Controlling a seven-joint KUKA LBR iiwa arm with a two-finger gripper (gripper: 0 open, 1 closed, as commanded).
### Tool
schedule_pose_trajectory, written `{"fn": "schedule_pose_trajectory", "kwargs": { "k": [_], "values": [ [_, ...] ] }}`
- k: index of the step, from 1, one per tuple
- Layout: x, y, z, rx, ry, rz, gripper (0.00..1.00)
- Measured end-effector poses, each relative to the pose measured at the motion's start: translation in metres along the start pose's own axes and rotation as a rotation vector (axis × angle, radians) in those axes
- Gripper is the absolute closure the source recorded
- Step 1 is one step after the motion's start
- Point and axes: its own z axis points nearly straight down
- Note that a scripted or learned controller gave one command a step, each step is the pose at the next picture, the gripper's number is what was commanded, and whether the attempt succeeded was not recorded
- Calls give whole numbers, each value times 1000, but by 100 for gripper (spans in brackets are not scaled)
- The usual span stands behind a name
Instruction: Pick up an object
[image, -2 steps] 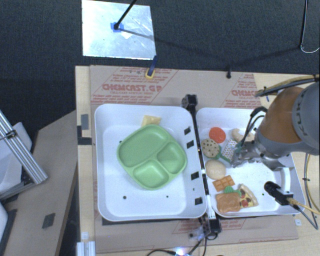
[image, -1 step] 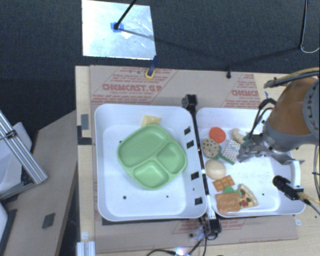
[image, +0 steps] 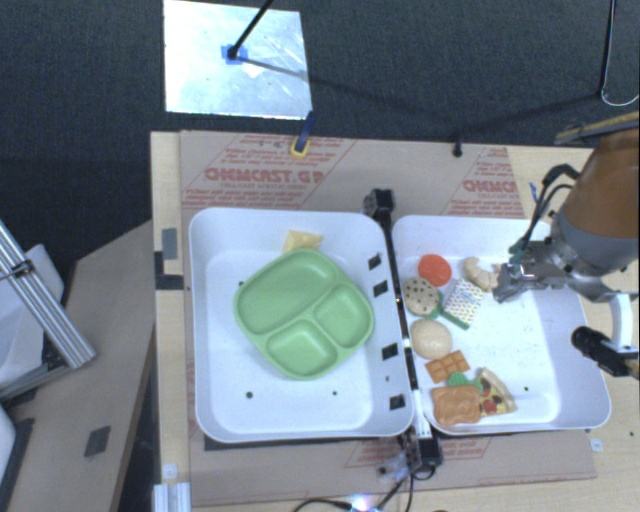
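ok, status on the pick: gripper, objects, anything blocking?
Gripper low over right bin, nothing visibly held. Nearest: beige piece. Tomato, cookie just beyond it. No obstruction.

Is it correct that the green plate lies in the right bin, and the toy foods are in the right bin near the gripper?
Not quite. The camera view shows the green plate in the left bin, not the right one. The toy foods are indeed in the right bin, near the gripper.
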Motion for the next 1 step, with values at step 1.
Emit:
{"fn": "schedule_pose_trajectory", "kwargs": {
  "k": [1],
  "values": [
    [0, 2, -23, 4, 1, -1, 100]
  ]
}}
